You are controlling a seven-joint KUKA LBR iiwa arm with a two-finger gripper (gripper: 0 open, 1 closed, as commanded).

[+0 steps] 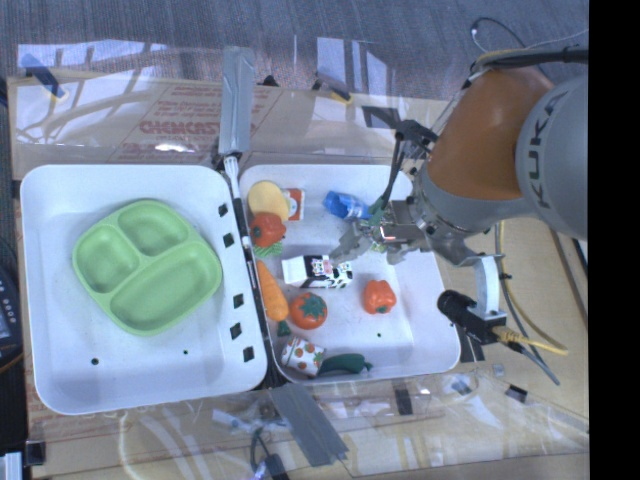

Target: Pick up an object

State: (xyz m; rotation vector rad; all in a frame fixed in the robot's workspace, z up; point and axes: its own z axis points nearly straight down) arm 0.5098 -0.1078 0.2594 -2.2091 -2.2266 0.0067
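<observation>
Pincer (352, 243) hangs low inside the right bin (425, 328), its tip just above the black-and-white toy (318, 270); from here I cannot tell how it is set, and nothing is visibly gripped. It looks like the approach step, with the pick not yet made, and the next move would call for a short, straight drop onto that toy without nudging its neighbours. Close by lie a blue item (345, 205), an orange pepper (378, 296), a tomato (308, 310), a carrot (271, 290), a yellow piece (265, 197), a second red tomato (267, 230) and a dark green vegetable (345, 364). The left bin (60, 368) holds a green divided plate (146, 265).
</observation>
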